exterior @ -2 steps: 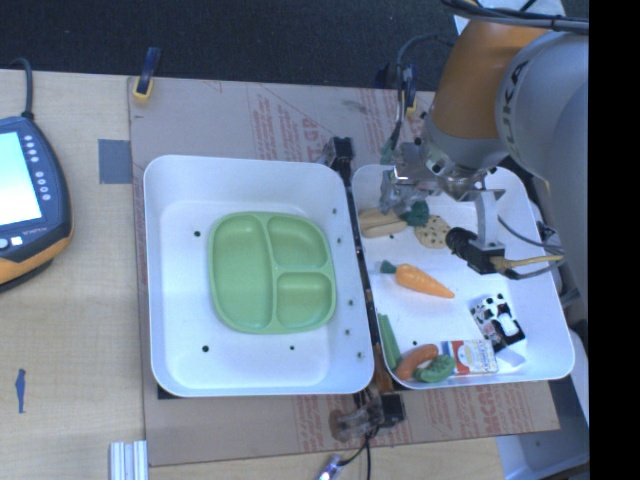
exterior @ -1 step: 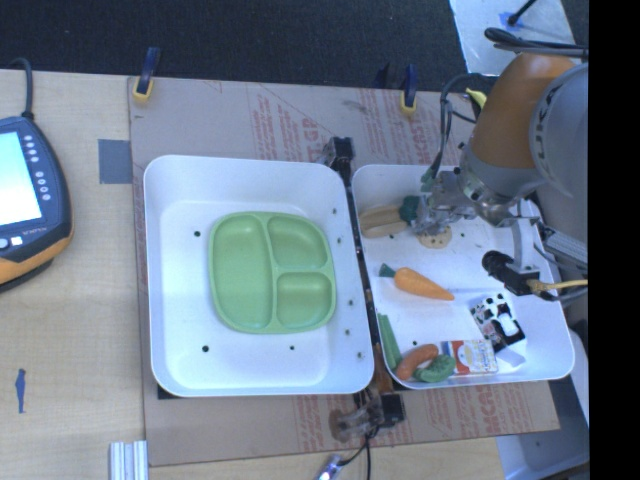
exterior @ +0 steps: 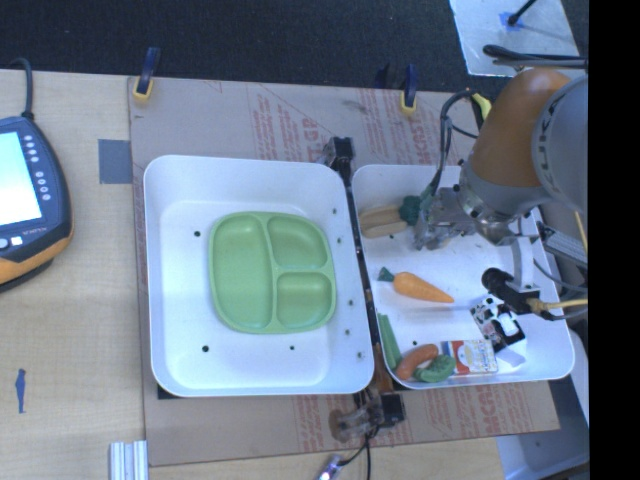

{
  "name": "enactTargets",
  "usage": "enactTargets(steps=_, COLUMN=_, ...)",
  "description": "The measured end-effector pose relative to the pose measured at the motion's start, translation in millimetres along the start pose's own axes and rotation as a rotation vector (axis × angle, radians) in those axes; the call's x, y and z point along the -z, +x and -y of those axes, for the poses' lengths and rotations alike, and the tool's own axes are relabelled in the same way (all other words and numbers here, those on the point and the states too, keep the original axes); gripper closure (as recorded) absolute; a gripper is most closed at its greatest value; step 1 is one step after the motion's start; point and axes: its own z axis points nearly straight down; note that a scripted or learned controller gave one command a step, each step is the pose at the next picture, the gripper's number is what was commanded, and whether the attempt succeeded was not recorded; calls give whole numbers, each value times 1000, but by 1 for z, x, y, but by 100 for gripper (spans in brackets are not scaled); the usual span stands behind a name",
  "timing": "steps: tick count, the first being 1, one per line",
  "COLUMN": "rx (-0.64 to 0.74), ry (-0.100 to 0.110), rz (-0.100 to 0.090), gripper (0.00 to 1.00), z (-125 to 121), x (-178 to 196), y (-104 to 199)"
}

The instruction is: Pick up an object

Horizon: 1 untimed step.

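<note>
Carrot point(exterior: 422, 288), a toy one, lies near the middle of the right bin point(exterior: 560, 368), apart from the hand. Going from the left: a teach pendant point(exterior: 28, 200) with an orange rim rests on the light wooden table point(exterior: 70, 368), beside a sheet of brown cardboard point(exterior: 240, 118) held by clamps. On the cardboard, the left bin point(exterior: 170, 268) holds a green divided plate point(exterior: 271, 272). The right bin also carries a wooden piece point(exterior: 378, 221) with a green end, a small package point(exterior: 470, 358), and black-and-white bits. The hand point(exterior: 437, 230) hangs over the bin's upper part; whether it is wide or narrow, I cannot tell. Dark carpet point(exterior: 250, 18) lies beyond the table.
</note>
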Motion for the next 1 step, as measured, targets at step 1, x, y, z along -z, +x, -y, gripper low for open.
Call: enactTargets(steps=1, rx=0, ry=0, rz=0, gripper=0, z=0, x=0, y=0)
